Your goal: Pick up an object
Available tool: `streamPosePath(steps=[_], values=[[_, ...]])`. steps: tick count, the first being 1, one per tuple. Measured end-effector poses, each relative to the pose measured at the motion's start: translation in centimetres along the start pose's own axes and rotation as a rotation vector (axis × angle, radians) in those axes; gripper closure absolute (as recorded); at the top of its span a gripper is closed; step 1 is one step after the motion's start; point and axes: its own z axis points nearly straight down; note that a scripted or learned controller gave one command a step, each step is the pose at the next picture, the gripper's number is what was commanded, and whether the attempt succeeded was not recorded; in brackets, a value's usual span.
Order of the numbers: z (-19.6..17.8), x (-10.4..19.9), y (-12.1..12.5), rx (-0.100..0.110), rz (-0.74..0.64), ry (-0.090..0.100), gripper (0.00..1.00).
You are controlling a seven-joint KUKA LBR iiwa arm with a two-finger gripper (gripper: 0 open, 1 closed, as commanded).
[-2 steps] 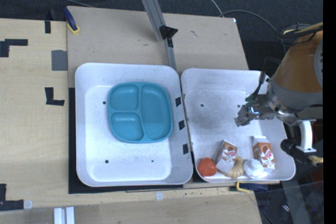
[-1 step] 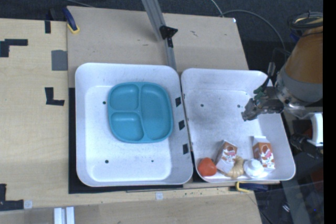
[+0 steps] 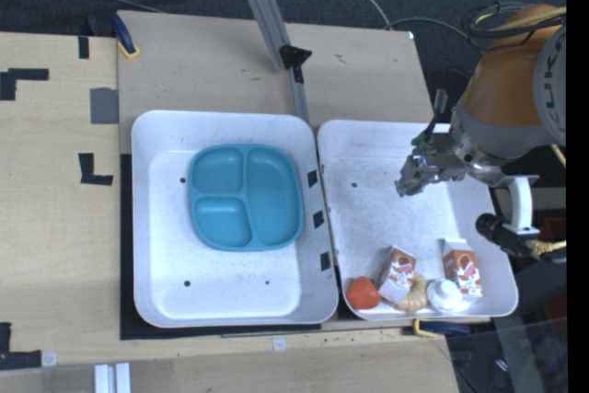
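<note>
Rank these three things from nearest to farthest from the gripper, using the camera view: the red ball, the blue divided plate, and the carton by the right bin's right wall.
1. Carton, below the gripper, beside the right wall.
2. Red ball, in the right bin's lower left corner.
3. Blue divided plate, in the left bin.

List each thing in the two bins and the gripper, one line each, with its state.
Blue divided plate: flat, left bin.
Red ball: right bin's near edge.
Two cartons: lying flat.
White cup: between cartons.
Gripper: above right bin, holding nothing visible.
</note>
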Motion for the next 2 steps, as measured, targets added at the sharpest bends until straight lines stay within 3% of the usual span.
streamPosePath(steps=[2], values=[[0.6, 9.7, 4.4, 0.0, -0.002, 0.001, 1.0]])
